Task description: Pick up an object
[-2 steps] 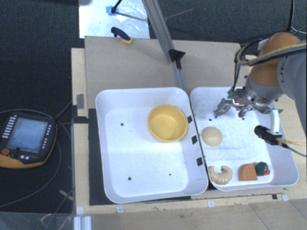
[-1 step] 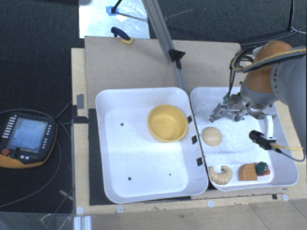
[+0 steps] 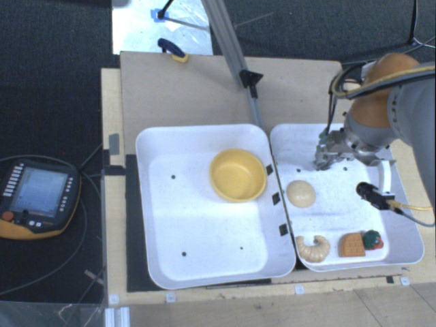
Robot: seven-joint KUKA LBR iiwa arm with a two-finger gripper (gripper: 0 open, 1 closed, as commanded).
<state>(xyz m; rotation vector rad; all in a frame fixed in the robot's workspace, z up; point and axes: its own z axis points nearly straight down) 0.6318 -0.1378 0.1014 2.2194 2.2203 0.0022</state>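
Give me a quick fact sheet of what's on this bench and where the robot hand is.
left bin: yellow bowl
right bin: pale round object, cream curled object, orange piece beside a small red and green object
gripper: over the right bin's upper part, nothing seen held
off the bench: handheld screen unit on the floor
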